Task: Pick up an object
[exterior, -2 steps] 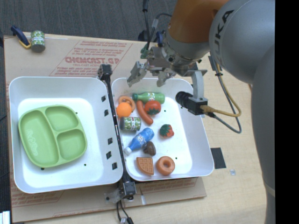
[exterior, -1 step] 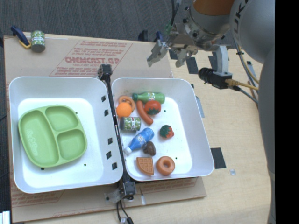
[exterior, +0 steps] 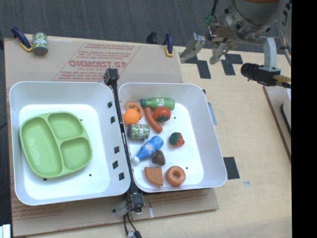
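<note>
My gripper [exterior: 204,54] hangs above the bench behind the right bin [exterior: 208,148], its two fingers spread open with nothing between them. In that bin lie several toy foods: a green bottle [exterior: 158,103], a tomato [exterior: 162,114], an orange ball [exterior: 131,116], a red sausage [exterior: 152,120], a small can [exterior: 139,131], a strawberry [exterior: 176,139], a blue bottle [exterior: 148,148], a brown lump [exterior: 158,157], a waffle [exterior: 153,176] and a doughnut [exterior: 175,175].
The left bin [exterior: 29,95] holds a green divided plate [exterior: 55,144]. A small green can [exterior: 40,42] stands at the far left corner of the cardboard sheet. Blue clamps [exterior: 168,44] sit on the sheet's back edge. Black tape marks [exterior: 231,166] dot the bench right of the bins.
</note>
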`<action>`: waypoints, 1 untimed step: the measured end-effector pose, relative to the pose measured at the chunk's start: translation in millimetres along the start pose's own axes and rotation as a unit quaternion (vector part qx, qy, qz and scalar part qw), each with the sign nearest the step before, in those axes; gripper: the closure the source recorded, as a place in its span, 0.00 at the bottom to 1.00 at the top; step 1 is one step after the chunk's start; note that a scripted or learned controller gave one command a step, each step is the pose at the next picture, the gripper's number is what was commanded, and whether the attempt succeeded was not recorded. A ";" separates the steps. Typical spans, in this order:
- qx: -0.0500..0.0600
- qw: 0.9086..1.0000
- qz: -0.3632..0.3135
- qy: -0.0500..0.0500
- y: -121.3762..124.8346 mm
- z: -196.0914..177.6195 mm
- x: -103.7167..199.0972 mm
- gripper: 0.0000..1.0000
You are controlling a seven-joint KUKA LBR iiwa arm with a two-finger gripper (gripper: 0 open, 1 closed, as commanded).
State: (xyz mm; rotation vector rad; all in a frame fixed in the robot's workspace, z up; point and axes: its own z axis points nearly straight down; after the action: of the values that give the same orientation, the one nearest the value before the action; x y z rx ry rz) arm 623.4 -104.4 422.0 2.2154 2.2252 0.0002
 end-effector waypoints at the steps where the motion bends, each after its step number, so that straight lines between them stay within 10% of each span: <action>1: 0.002 1.000 -0.001 0.000 -6.3 91.0 73.2 0.00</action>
State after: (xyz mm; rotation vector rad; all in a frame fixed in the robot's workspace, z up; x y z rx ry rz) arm 616.9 -31.3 330.9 2.2152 2.2305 -0.0044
